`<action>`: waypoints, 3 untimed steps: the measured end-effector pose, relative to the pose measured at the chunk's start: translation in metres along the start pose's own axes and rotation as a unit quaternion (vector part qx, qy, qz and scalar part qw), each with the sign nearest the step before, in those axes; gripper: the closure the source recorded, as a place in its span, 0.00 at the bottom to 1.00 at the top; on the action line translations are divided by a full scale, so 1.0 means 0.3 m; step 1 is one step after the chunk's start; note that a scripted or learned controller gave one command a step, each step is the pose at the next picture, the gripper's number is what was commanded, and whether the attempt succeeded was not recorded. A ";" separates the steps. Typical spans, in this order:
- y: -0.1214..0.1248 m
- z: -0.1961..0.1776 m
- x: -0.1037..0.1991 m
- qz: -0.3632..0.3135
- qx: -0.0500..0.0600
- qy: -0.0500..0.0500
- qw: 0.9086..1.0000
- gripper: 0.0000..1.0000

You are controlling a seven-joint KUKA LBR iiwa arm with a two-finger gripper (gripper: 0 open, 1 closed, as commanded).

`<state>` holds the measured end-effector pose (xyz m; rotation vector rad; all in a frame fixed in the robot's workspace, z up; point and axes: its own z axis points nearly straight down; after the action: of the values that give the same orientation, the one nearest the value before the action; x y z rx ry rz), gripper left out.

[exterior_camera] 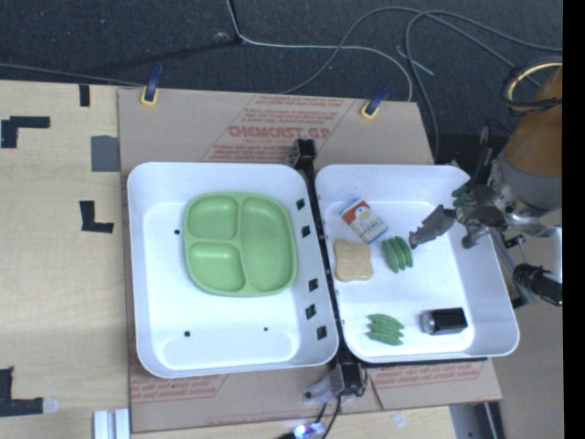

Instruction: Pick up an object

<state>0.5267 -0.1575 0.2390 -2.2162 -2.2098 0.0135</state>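
The right bin (475, 286) holds a small white carton with red and blue print (363, 220), a tan bread slice (353, 260), a green pea pod (397, 252), a second green pod (385, 329) and a small black block (445, 320). My gripper (448, 234) hangs over the right half of this bin, just right of the upper green pod. Its fingers are spread open with nothing between them. One dark fingertip (420, 235) points toward that pod, and I cannot tell whether it touches it.
The left bin (155, 245) carries a green divided plate (240, 243). A black divider with clips (315, 245) runs between the bins. Cables (366, 35) lie on the dark mat behind. The arm's grey body (535, 167) stands over the right bin's far right rim.
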 end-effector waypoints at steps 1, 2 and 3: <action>0.008 -0.024 0.002 -0.002 -0.006 -0.001 1.000 0.00; 0.015 0.127 -0.016 -0.001 -0.005 -0.001 1.000 0.00; 0.013 0.272 -0.018 -0.002 -0.005 -0.001 1.000 0.00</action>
<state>0.5294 -0.1629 0.1574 -2.2179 -2.2194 0.0057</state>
